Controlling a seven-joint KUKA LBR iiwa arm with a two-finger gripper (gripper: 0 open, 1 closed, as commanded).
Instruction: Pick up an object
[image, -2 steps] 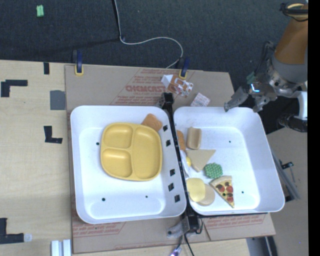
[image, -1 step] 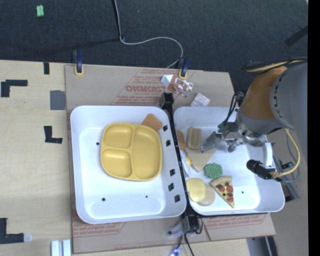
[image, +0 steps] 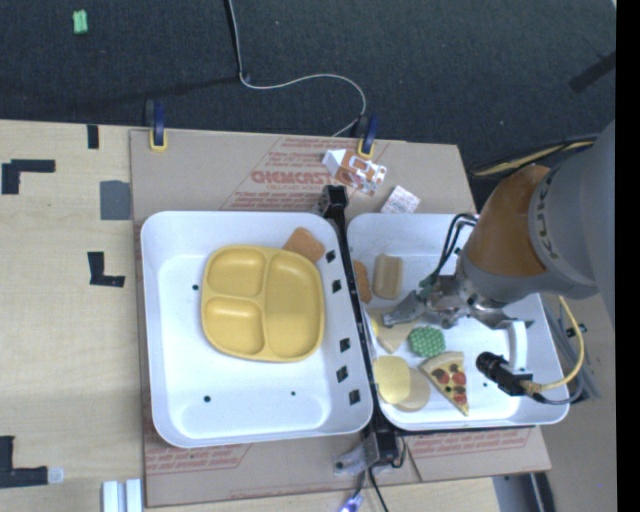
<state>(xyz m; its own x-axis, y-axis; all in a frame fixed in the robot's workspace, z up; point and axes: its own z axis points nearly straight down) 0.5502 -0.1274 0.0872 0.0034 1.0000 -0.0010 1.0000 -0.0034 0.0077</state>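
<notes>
Gripper reaches low over the middle of the right bin, its fingers blurred against the pale pieces beneath, so I cannot tell whether they are spread or closed, or whether anything sits between them. The arm's grey bulk and orange band hide much of this bin's far-right corner. Just below the gripper lies a green ridged piece, near or touching it. A pizza slice lies toward the bin's near edge, its long axis slanting, tip pointing to the near-right corner. A tan block stands beyond the gripper, long axis running toward the far edge. A pale round piece rests by the near-left corner. The left bin carries a yellow divided plate.
</notes>
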